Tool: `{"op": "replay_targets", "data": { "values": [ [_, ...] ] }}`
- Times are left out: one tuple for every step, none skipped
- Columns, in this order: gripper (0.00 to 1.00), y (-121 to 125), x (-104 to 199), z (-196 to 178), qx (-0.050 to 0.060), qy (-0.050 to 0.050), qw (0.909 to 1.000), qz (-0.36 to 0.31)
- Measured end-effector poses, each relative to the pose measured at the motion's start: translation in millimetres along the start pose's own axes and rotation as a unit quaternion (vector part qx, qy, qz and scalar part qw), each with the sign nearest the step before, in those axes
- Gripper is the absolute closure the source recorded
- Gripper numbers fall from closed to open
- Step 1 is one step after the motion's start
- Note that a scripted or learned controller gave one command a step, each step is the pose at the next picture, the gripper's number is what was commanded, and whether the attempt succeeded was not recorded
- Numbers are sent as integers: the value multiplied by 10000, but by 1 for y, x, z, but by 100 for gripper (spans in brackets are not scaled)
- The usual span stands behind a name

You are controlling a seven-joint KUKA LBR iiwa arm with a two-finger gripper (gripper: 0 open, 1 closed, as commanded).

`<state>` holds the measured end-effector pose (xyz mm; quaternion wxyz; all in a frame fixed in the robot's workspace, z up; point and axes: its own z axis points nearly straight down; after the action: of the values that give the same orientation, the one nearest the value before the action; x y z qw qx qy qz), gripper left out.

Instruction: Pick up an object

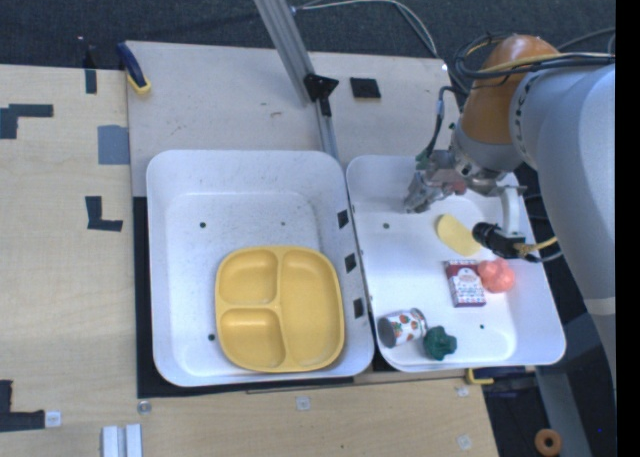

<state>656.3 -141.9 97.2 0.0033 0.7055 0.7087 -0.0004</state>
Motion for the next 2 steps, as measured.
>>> {"op": "replay_targets", "data": {
  "values": [
    [100,-4,-5,-59,18,25,10000,18],
    [100,-3,-5,-109,17,25,10000,13]
  ]
}}
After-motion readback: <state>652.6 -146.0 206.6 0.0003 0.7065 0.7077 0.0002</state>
